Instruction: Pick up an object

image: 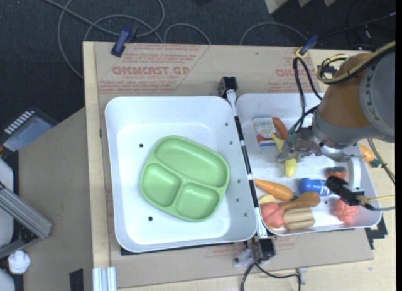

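Note:
My gripper (290, 153) reaches into the right bin (251, 104) from the right and hangs low over its middle. Just below it lies a small yellow piece (290, 168), touching or nearly touching the gripper's tip. A white carton with a picture (263, 129) and a red-orange piece (280, 128) lie just to the gripper's upper left. Toward the front of the bin are an orange carrot (273, 188), a blue piece (311, 186), a brown hot-dog bun (300, 211) and a pink piece (271, 214).
The left bin (119, 120) holds a green divided plate (183, 178). Another pink piece (346, 210) lies at the right bin's front right, and a small orange piece (367, 153) by its right wall. My arm covers the bin's right side.

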`<state>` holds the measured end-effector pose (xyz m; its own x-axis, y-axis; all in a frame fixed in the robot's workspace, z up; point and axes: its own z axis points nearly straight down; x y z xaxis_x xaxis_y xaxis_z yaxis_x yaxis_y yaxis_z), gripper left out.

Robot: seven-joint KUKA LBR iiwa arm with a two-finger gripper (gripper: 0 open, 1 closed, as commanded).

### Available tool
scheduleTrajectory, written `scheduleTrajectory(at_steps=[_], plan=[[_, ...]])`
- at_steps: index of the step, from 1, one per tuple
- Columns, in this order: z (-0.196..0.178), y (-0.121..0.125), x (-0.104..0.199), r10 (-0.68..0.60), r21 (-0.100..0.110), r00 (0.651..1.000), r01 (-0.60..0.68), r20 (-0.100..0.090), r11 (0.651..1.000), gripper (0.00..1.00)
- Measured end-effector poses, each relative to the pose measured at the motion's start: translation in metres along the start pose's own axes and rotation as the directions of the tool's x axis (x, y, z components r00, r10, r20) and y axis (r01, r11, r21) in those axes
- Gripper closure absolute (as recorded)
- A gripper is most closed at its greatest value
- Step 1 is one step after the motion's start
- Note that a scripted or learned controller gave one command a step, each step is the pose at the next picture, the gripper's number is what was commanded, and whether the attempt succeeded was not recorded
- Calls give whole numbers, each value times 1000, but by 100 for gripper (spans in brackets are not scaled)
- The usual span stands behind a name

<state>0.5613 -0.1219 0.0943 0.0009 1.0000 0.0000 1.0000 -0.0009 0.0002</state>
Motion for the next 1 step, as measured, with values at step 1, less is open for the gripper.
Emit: scheduleTrajectory(at_steps=[1], plan=[[-91, -28, 103, -3, -1, 1000, 3, -1, 1000, 100]])
